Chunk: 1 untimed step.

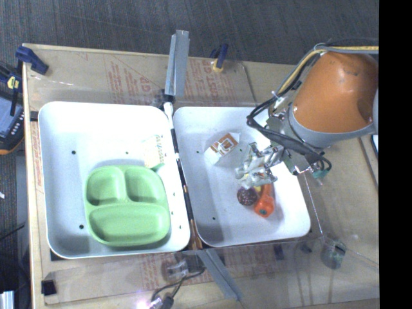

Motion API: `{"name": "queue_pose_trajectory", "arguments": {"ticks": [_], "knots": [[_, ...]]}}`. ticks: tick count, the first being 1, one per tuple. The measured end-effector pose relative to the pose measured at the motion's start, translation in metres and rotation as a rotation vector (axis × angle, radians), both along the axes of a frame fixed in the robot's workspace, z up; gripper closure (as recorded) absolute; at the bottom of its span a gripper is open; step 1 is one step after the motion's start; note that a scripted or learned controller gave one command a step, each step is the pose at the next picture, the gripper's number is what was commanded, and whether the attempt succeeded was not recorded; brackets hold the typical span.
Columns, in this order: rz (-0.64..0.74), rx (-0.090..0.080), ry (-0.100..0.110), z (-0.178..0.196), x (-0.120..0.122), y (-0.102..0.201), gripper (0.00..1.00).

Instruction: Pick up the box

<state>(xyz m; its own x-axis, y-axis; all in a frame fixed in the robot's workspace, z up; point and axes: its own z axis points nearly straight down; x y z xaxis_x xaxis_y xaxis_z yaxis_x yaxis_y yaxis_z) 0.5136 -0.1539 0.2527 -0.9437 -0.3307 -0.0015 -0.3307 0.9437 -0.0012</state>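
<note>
Dark ribbed carpet surrounds a cardboard-brown counter printed with faint red lettering, blue clamps at its back edge.

Left bin: shallow, white, smooth plastic with rounded corners. Holds a light green tray with three compartments, matte and soft-edged, and a small pale packet just beside the tray's upper right corner, against the bin's right wall.

Right bin: same make. Holds a small flat box, white with brown print, lying tilted in the upper middle. Near the centre, a dark round item touches an orange item.

Arm: orange dome over a grey collar, black cables. Metal pincer hangs low just right of the box, above the round item; whether its fingers are apart cannot be told.
</note>
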Motion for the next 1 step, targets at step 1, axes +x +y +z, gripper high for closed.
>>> {"name": "queue_pose_trajectory", "arguments": {"ticks": [1], "knots": [[0.642,0.000,0.001,-0.0036,0.0399,0.0263,1.00]]}}
